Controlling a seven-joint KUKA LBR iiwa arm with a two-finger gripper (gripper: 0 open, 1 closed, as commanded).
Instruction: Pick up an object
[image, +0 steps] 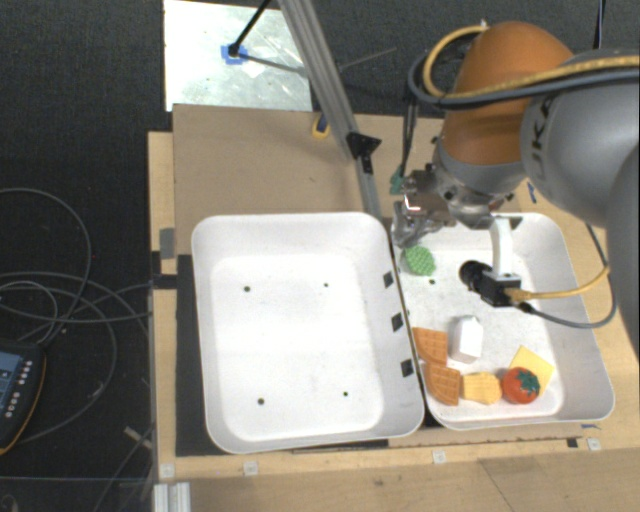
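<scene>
The gripper (408, 232) is seen at the upper left corner of the right bin (578, 270), just above a small green knobbly object (420, 261) that lies on the bin floor beside the inner wall. How the gripper stands, open or closed, cannot be told, since it is masked by the wrist hardware and the arm (545, 110) above it; the green object is seen lying just below the tip rather than gripped. A white bracket with a black cylindrical part (487, 280) is carried beside the wrist, and a yellow cable (570, 290) is looped from it to the right.

Further down the right bin, other objects are gathered near the front wall: two orange waffle-like pieces (436, 362), a white block (465, 338), a yellow-orange piece (482, 389), a yellow wedge (532, 362) and a red tomato-like object (520, 386) that touches the wedge.

The left bin (210, 330) is set side by side with the right one, their inner rims meeting; four small dark dots are seen on its floor. Both bins are borne by a brown, cardboard-coloured bench (260, 160). A grey slanted pole (330, 90) is crossed over the bench top. Beyond the bench, dark carpeted floor (80, 120) is seen, with black cables (60, 290) lying loose on the left and a shiny pale sheet (220, 60) at the top.
</scene>
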